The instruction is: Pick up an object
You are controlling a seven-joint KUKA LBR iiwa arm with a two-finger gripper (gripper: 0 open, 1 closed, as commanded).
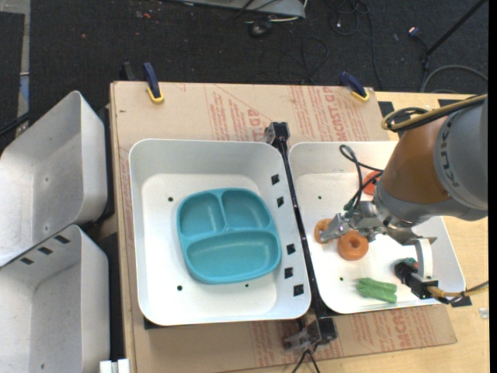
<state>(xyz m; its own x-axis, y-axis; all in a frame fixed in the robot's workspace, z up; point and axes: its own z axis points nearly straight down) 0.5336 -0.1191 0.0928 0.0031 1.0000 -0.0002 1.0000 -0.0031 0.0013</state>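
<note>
Tool (335, 228) low in right bin (326, 165), poised between small orange piece (322, 228) and orange ring (352, 245), probably lining up a grab; grip state cannot be told.

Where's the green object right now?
In the camera view, the small green ridged plastic object lies near the front edge of the right white bin, just below the orange ring-shaped toy and left of a black fitting.
</note>
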